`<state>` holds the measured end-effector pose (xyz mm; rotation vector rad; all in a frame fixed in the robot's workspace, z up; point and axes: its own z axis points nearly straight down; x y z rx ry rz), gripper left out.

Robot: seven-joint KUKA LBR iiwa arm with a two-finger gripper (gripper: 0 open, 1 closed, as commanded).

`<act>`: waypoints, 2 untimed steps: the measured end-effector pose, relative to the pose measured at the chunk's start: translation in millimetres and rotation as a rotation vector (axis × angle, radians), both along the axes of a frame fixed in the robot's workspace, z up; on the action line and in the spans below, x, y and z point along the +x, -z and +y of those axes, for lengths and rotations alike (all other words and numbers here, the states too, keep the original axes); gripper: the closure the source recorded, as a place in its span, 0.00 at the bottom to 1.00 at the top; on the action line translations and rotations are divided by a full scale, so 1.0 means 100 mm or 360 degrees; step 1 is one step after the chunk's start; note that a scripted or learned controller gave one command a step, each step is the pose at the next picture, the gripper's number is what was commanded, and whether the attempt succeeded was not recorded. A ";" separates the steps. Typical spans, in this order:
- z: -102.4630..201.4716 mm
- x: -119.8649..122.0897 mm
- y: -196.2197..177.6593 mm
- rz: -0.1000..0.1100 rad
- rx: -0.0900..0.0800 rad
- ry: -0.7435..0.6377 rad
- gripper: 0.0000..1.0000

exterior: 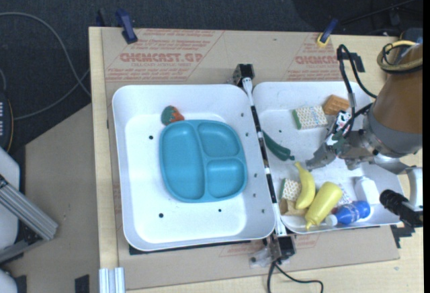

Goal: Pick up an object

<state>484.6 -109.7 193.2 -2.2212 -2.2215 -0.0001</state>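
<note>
My gripper (321, 156) hangs low in the right bin (282, 98), reaching in from the right on the grey and orange arm (398, 110). Just below and left of it lies a banana (304, 187), with a yellow squeeze bottle (322, 203) beside that and a blue and white item (351, 212) further right. A small checkered block (290, 189) sits left of the banana. A green-edged checkered pad (309, 117) and an orange piece (334, 105) lie at the bin's back. A dark green tool (275, 146) rests near the left wall. Nothing shows held in the gripper.
The left bin (134, 171) holds a blue divided plate (201, 158) with a small red and green toy (172, 114) at its back left corner. Black cables (348, 76) loop above the wrist. A central divider (259, 144) separates the bins.
</note>
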 end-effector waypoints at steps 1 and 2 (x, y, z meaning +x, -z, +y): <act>0.17 0.08 1.06 -0.0008 0.0001 -0.0001 0.00; 0.19 0.10 0.95 -0.0016 0.0005 -0.0001 1.00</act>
